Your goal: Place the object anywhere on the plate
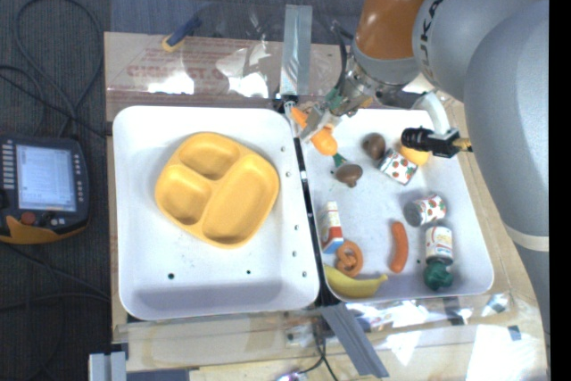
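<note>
The plate is yellow and glossy, split into three rounded compartments, and it lies flat in the left bin, tilted a little askew to the bin's walls, with bare white floor all round it. My gripper hangs over the divider at the far corner of the right bin, my grey arm and orange band rising behind it. Whether my jaws are apart or closed, I cannot tell. A small orange carrot-like piece sits just below my wrist; I cannot tell whether I have hold of it.

Around it in the right bin lie a brown mushroom, a dark round piece, a small bottle, a pretzel, a banana, a red sausage and a green-based bottle.

Both bins rest on a bench covered with crinkled clear plastic. To the left, on dark carpet, stands a handheld control pendant with its cable.
</note>
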### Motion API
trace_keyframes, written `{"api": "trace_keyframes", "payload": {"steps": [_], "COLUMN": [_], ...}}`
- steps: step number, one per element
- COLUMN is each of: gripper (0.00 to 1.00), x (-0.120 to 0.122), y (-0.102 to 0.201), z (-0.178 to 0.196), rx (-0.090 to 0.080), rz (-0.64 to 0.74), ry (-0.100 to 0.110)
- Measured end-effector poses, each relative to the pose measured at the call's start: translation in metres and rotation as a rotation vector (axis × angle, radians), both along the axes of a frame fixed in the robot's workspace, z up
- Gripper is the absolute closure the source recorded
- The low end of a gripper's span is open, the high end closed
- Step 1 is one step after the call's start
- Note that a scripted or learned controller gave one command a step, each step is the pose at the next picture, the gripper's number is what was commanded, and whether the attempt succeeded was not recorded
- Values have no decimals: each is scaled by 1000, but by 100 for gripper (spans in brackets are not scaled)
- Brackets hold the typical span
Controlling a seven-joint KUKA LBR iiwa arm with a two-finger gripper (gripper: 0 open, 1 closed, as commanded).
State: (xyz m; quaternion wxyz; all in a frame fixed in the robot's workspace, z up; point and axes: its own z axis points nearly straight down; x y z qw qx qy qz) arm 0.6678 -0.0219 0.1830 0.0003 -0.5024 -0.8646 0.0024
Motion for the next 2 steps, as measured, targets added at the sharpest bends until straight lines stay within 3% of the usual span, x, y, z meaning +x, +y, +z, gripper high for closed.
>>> {"api": "trace_keyframes", "payload": {"steps": [1, 2], "gripper": [0, 0], "x": [0, -97], "y": [0, 21], "z": [1, 9], "rx": [0, 4], "rz": [0, 222], "ry": [-3, -2]}}
